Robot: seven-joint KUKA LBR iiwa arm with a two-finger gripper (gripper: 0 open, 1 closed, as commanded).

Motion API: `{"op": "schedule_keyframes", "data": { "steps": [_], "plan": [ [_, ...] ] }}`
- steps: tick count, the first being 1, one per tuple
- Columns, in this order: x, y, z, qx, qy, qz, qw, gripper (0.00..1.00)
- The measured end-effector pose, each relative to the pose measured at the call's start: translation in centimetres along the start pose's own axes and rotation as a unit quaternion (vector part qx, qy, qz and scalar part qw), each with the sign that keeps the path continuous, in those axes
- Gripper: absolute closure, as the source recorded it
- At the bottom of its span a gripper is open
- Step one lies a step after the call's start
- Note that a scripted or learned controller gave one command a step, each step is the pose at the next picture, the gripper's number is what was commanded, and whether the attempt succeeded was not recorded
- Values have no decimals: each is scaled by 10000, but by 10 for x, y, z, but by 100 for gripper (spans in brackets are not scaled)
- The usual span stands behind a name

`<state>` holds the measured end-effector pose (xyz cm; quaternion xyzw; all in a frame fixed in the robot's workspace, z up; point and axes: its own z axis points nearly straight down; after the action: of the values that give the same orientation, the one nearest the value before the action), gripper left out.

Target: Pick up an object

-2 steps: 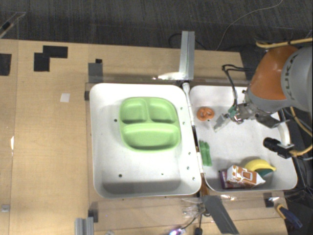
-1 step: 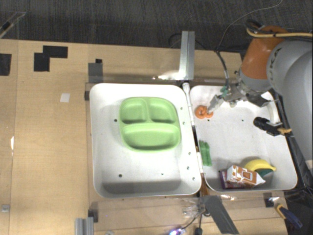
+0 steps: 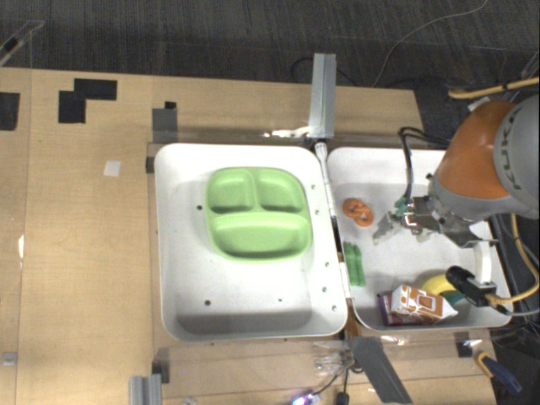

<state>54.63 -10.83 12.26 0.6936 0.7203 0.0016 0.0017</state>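
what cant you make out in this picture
- orange item: camera view, too small and blurred to identify.
- carton: camera view, print too small to read.
- yellow object: camera view, partly hidden by the carton, shape unclear.
- right bin: camera view, its right side covered by the arm.

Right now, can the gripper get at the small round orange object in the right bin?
Probably yes: the gripper is beside the small round orange object, only bare floor of the right white bin between them.
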Motion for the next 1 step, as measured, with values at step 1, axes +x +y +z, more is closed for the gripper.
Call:
{"op": "schedule_keyframes", "data": {
  "steps": [1],
  "plan": [
    [19,72,32,-51,-11,-916,9958,0]
  ]
}}
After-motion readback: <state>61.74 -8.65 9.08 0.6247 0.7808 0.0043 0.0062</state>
